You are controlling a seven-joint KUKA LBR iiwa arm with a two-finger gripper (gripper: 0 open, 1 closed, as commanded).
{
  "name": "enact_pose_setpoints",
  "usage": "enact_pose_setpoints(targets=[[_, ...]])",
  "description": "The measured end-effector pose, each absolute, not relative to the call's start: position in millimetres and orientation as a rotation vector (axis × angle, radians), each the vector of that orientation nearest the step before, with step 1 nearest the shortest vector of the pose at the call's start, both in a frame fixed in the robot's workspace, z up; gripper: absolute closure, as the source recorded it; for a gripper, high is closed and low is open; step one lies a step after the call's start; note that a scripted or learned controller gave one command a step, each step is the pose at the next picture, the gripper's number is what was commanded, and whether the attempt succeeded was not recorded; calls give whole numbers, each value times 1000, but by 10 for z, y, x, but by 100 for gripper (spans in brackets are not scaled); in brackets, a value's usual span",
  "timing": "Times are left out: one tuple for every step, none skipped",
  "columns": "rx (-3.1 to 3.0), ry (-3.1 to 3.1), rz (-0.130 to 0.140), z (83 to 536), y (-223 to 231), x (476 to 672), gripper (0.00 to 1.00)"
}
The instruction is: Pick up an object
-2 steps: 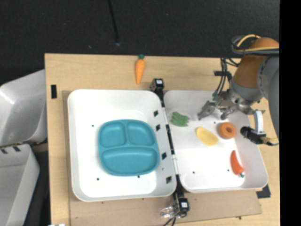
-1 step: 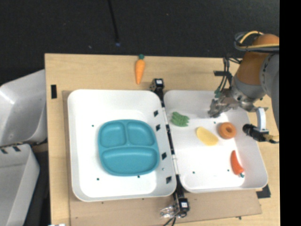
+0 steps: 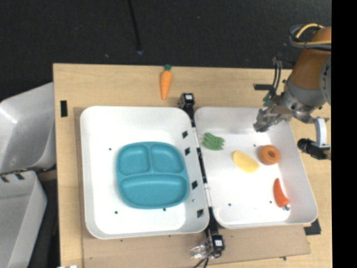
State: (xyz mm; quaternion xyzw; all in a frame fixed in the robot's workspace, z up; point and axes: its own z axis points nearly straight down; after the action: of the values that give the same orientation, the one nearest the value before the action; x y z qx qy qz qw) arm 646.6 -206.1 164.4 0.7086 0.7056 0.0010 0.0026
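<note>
Bench (image 3: 111, 82): two white bins are carried side by side. Left bin (image 3: 95, 149): a blue divided plate (image 3: 152, 173) is seen at its centre. Right bin (image 3: 245, 200): a green leafy piece (image 3: 213, 141), yellow lemon (image 3: 245, 161), brown doughnut (image 3: 270, 154) and red pepper (image 3: 280, 193) are scattered, apart. An orange carrot (image 3: 165, 81) is placed above the bins. Hand (image 3: 263, 121): positioned over the right bin's upper right; nothing is seen in it; its opening cannot be told.
</note>
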Motion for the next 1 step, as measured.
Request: enact_pose_setpoints(targets=[[2220,2214,4,2092,-2101,6485,100]])
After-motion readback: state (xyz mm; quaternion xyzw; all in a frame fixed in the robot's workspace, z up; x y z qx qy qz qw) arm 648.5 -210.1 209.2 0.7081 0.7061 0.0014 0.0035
